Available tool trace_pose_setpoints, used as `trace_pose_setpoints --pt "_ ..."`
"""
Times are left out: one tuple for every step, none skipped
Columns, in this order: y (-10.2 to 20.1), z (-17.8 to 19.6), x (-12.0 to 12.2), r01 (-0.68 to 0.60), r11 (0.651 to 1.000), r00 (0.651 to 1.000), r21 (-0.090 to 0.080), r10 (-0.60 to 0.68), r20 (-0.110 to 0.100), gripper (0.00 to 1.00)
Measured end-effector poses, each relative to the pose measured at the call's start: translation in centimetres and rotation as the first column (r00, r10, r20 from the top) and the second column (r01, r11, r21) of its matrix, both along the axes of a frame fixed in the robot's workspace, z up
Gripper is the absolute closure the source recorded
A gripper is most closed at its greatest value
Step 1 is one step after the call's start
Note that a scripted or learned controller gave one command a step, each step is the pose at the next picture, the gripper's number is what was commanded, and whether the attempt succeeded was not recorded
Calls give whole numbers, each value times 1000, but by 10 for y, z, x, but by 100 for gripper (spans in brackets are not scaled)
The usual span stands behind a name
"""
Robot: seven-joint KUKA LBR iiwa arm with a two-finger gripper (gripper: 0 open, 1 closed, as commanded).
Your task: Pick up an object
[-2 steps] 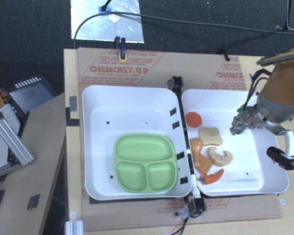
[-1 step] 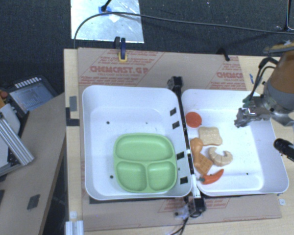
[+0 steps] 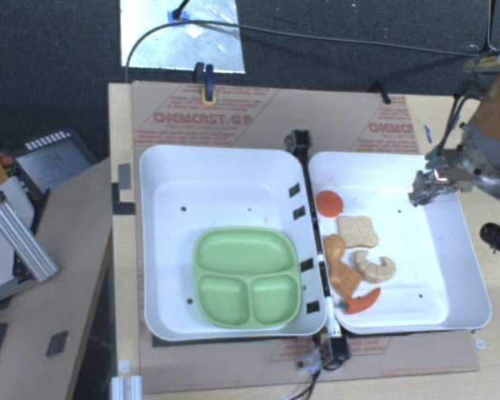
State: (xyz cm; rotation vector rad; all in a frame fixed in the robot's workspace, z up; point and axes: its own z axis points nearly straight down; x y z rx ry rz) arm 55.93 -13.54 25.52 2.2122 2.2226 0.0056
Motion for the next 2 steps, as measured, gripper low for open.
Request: trace_pose_setpoints --pt "54 -15 -9 -4 1000 1000 3 4 -6 100" --pt "110 -8 -12 -6 1000 1000 4 6 -5 100"
